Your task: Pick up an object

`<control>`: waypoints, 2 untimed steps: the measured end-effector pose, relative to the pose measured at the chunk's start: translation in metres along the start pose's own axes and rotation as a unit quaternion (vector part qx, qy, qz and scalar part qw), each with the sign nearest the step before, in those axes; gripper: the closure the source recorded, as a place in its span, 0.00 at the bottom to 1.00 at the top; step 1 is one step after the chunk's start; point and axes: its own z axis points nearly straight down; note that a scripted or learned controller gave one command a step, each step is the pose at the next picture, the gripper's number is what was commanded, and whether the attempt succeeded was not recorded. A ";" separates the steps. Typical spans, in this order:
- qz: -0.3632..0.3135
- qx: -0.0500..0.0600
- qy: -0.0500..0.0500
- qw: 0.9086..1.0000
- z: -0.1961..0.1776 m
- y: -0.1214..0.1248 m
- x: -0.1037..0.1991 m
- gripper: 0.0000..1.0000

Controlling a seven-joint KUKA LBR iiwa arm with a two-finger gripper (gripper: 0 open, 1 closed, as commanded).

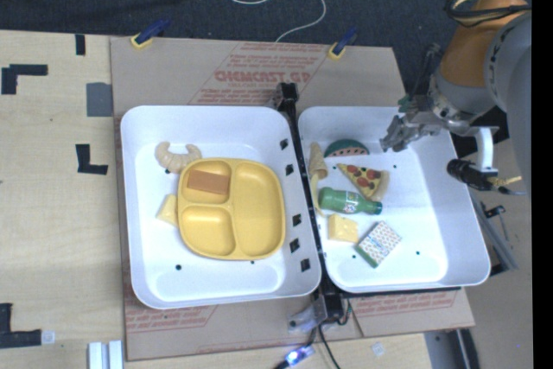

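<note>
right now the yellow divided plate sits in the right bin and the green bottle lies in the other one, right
Not quite. The camera view shows the yellow divided plate in the left bin, not the right one. The green bottle does lie in the other one, the right bin.

I work in a robotics lab: my bench carries two white bins on clamped cardboard, black tape markers, a loose cable, toy food.

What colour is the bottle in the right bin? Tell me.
Green, with a pale label; the bottle shows in the camera view.
</note>
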 end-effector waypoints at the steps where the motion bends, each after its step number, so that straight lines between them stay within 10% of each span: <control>1: 0.000 -0.001 0.000 1.000 -0.048 0.008 0.006 1.00; 2: 0.000 0.000 0.000 1.000 -0.087 0.009 0.007 1.00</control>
